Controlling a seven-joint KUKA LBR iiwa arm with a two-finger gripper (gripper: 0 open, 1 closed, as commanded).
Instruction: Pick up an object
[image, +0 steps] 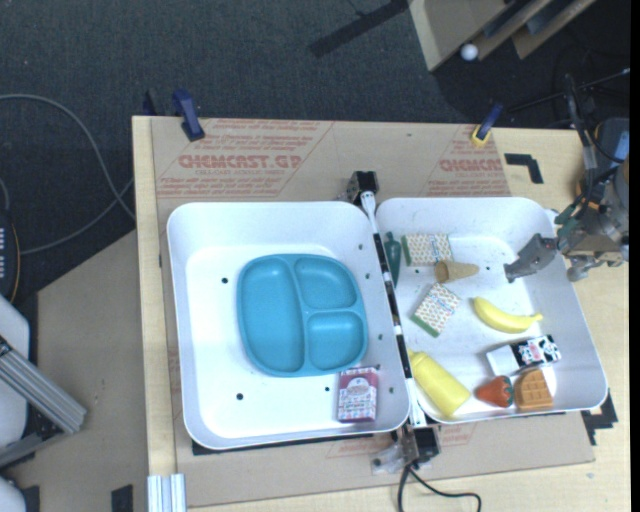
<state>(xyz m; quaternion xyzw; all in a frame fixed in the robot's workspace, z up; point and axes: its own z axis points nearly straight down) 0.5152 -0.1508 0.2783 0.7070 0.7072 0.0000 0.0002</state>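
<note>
Yellow banana (507, 317) lay in the right bin (470, 208), just below the gripper (530, 258) — probably light, stiff plastic, slick and curved, best pinched across its middle. Gripper hovered above the bin holding nothing; whether it was spread or closed I couldn't tell — arm cut off at right.

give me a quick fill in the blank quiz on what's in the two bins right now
1. The blue divided plate lies in the ____ bin.
2. The small pink carton sits just below the plate, near that bin's ____ right corner.
3. The banana lies in the right bin, and its colour is ____.
4. The gripper is over the ____ bin, near its upper right part.

Missing words: left; lower; yellow; right
</note>
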